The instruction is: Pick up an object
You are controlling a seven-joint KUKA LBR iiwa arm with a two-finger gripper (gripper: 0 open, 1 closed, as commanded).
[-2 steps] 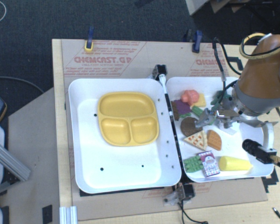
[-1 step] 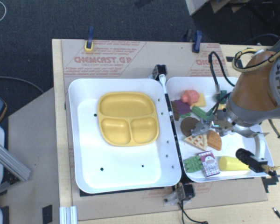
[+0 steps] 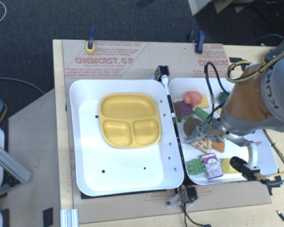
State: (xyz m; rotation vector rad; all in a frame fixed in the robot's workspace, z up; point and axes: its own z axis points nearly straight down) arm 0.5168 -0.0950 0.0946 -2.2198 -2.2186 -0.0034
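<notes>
Orange-banded arm (image 3: 248, 98) is down in the right bin (image 3: 270, 162), gripper (image 3: 203, 135) low among the toys (image 3: 199, 119). Whether it grips anything I cannot tell; nothing looks lifted yet.

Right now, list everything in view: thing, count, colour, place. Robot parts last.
Bins: two, white, side by side on the bench.
Divided tray: one, yellow, in the left bin.
Small toy items: several, mixed colours, in the right bin, including a pink piece, a purple piece, a green piece and a red-and-white packet.
Clamps: one yellow, one blue, at the board's far edge.
Arm: one, grey and orange, over the right bin.
Gripper: one, low among the items.
</notes>
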